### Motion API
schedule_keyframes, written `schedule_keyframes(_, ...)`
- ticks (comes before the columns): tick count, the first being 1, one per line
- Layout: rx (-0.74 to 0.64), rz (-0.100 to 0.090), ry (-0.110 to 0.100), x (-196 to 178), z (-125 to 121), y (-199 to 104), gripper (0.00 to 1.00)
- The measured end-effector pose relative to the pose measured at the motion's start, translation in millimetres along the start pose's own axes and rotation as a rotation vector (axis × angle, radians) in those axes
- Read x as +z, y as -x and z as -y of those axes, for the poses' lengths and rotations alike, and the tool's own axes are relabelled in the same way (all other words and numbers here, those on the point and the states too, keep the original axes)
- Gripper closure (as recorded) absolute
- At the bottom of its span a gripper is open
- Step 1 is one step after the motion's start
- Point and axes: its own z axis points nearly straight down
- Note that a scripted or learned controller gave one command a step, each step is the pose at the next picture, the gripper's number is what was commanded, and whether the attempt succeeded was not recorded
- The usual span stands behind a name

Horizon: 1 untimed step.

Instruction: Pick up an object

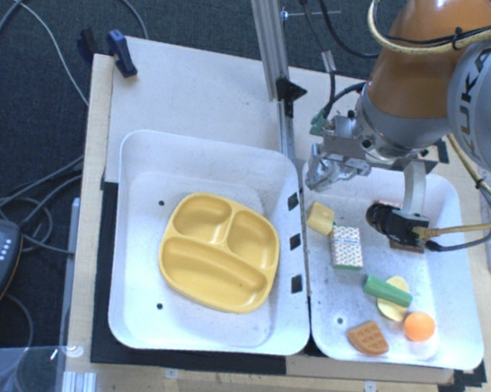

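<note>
**Gripper hovers over the right bin's far corner**

Nearest us in the right bin (450, 351), a brown waffle-like piece (368, 337) and an orange ball (419, 326). Just beyond — a green stick (387, 289) lying across a yellow slice (393, 304). Farther still, a speckled white block (346, 247) beside a pale yellow cube (320, 218). Left bin (133, 220) carries a yellow divided plate (218, 252). At the far end the gripper (321, 172) hangs above the cube — holding nothing visible, and whether it's parted or closed, can't tell.
</note>
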Motion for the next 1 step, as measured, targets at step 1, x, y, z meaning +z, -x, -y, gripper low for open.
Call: schedule_keyframes(1,0.000,0.001,-0.002,20.5,14.0,-50.8,1.00)
